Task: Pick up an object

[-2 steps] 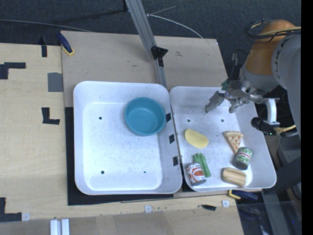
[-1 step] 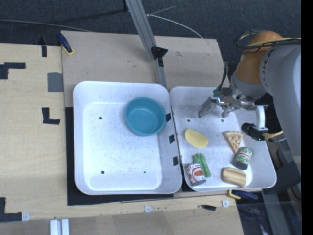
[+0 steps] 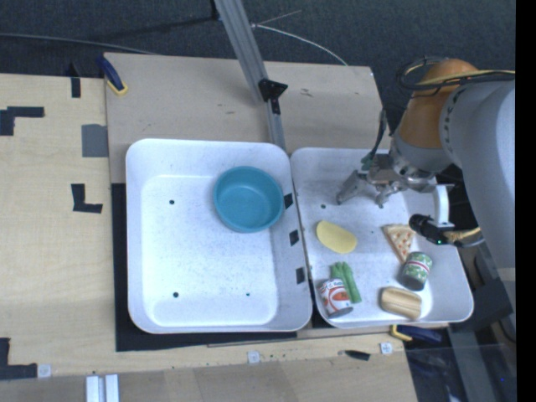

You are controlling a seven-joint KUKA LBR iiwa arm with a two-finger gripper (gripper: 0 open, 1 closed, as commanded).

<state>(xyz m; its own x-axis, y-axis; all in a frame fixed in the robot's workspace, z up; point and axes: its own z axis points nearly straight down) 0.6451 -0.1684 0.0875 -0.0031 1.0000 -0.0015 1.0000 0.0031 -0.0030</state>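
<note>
My gripper (image 3: 364, 196) hangs over the back part of the right bin (image 3: 322, 170). It is open, its two grey fingers splayed, and nothing is between them. Below it in the same bin lie a yellow oval piece (image 3: 337, 237), a pizza slice (image 3: 400, 241), a green can (image 3: 415, 270), a green vegetable (image 3: 344, 281), a red can (image 3: 335, 297) and a bread roll (image 3: 400, 302). The yellow piece is the closest, a short way in front of the fingers. A blue bowl (image 3: 248, 198) sits upright in the left bin (image 3: 159, 249).
A slanted metal pole (image 3: 249, 53) runs down to the bins' shared back edge. The arm's grey body (image 3: 481, 149) covers the right bin's right side. A blue and yellow clamp (image 3: 113, 75) sits at the bench's back left corner.
</note>
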